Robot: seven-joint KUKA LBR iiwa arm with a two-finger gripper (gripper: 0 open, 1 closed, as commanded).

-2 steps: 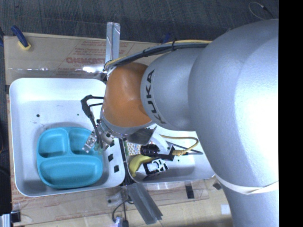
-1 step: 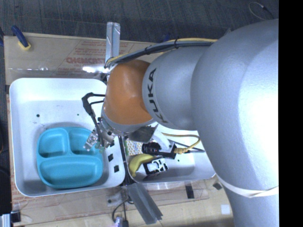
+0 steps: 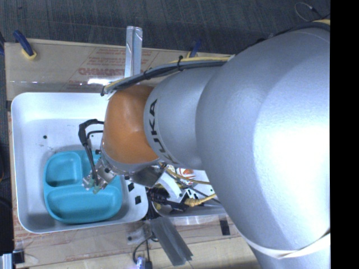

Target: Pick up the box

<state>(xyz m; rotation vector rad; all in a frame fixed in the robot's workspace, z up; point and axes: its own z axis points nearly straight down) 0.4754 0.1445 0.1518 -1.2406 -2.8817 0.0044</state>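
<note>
Your gripper (image 3: 94, 184) is down over the blue box (image 3: 78, 192) in the left bin (image 3: 28, 122), I cannot tell how it is set, so next you need a firm pinch before lifting.

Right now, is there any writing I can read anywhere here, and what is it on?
"KUKA", partly hidden, in dark letters on the grey arm beside its orange band.
Red printing on the cardboard sheet behind the white bin: too blurred to read.
</note>
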